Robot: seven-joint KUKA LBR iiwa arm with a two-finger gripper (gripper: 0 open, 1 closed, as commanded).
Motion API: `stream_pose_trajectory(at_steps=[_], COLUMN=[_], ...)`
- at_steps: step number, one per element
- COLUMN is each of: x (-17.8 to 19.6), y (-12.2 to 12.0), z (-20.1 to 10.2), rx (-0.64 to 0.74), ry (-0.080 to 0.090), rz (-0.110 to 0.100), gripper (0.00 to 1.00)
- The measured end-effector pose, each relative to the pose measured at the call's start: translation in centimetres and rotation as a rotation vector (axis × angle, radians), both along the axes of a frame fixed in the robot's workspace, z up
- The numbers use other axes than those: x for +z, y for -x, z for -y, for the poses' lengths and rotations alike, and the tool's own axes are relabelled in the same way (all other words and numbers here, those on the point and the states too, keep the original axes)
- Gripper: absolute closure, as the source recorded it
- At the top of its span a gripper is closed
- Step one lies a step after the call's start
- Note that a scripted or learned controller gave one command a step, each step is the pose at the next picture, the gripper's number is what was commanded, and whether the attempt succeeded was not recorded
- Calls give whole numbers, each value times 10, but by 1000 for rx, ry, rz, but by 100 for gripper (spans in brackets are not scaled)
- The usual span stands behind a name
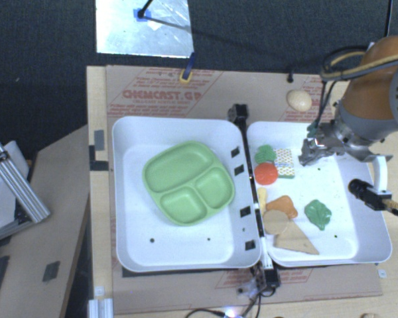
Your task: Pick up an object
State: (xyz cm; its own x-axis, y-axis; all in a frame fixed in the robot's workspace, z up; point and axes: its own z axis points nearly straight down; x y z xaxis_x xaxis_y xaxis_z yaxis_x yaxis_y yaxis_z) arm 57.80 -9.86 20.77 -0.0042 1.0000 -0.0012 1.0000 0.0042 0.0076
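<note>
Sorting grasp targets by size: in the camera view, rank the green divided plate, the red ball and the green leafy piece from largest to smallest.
1. green divided plate
2. green leafy piece
3. red ball
The last two look close in size, so their order is unsure.

From my station I count the pickable pieces in the right white bin [371,240], bunched along its nine o'clock wall. A small green leafy toy [265,154] lies furthest toward twelve, touching a pale speckled cracker square [284,162] at its three o'clock. Just below sits a round red-orange tomato-like ball [266,173]. Toward six I see an orange-brown lump [282,205] resting against a tan round disc [274,222], then a flat tan wedge [296,244]. A crumpled green lettuce-like piece [318,213] lies apart, nearer the bin's middle.
</note>
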Motion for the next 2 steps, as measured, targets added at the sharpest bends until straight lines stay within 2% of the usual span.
stream_pose_trajectory(at_steps=[1,2], x=[18,8], y=[-1,-29], z=[0,-40], rx=[0,4], ry=[-1,-1], rz=[-5,-4], gripper=[100,100])
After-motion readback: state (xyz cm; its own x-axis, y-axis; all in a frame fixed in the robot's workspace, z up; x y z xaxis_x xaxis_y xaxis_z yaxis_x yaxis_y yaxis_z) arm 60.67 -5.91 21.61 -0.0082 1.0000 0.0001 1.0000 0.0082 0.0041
